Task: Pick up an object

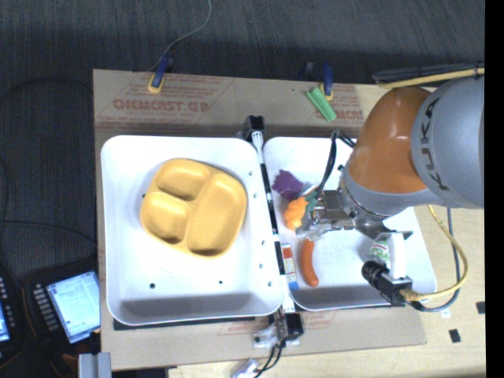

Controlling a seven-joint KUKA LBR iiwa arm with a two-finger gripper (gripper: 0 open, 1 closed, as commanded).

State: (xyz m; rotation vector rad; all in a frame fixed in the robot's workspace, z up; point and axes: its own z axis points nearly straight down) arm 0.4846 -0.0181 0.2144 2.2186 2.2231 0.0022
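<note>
My gripper (313,215) hangs low over the middle left of the right bin (346,294), its metal end right beside a small orange-yellow object (294,210). A purple lumpy object (287,183) lies just beyond that, toward the bin's back left. An orange-red sausage-shaped object (309,263) lies just in front of the gripper, near the bin's front left. The arm's grey and orange body hides the right part of this bin. Nothing shows between the fingers.
The left bin (126,290) holds a large yellow bread-shaped object (194,205) in its middle. A green clip (321,103) and blue clamps (161,72) sit on the cardboard behind the bins. The divider between the bins runs close to the gripper's left.
</note>
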